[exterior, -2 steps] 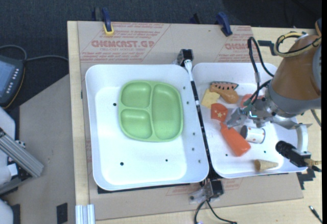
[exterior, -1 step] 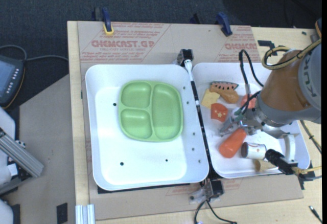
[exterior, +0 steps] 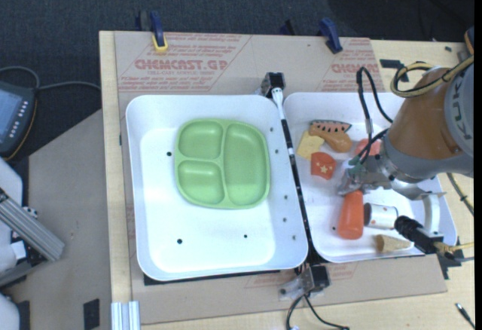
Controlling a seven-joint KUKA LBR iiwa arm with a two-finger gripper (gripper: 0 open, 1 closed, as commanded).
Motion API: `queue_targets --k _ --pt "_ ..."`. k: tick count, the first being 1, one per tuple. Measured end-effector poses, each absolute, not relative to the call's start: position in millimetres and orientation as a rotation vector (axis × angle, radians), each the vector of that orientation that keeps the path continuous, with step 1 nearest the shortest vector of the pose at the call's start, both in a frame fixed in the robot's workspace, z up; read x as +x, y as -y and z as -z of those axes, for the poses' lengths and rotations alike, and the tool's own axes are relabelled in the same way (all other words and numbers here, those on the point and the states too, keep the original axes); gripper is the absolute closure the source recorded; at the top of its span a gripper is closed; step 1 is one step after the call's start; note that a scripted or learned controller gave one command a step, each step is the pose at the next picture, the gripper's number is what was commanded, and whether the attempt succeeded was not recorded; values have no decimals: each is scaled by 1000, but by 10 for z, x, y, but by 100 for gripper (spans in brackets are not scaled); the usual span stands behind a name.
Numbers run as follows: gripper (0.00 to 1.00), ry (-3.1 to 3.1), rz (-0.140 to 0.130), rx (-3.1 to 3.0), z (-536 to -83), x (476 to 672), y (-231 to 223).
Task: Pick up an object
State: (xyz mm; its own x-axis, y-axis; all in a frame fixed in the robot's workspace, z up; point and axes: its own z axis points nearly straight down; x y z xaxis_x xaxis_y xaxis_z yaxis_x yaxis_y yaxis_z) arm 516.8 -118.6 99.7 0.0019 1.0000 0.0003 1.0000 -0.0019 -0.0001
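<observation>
Landmark: orange cylinder (exterior: 350, 216), lying upright-on-picture in the right bin (exterior: 324, 245), toward its near half.

Nearest, just right of and below the cylinder: a tan wedge-shaped piece (exterior: 392, 243) by the bin's near rim, and a white cylinder with a dark cap (exterior: 392, 219) lying across, close beside the orange one.

Directly above the cylinder's top end: gripper (exterior: 360, 179), metal, hanging off the grey arm with its orange band (exterior: 422, 121). Tips sit at or just over the cylinder's upper end; contact unclear. Finger spread cannot be made out from this angle, nor whether anything is held.

Farther, up-left of the cylinder: small red block with a star (exterior: 323, 165), then a yellow wedge (exterior: 309, 145), then a brown piece with a striped slice (exterior: 331, 131) behind it.

Well left of the cylinder: left bin (exterior: 151, 230) bearing a green divided plate (exterior: 223, 163).
</observation>
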Motion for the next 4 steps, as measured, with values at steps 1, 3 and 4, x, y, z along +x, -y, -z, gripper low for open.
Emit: queue_targets --k 1,3,4 --pt "100 2227 5 -2224 -1501 5269 1142" --pt "100 2225 3 -2223 -2256 5373 1145" --pt "100 2231 4 -2216 -2193 5700 612"
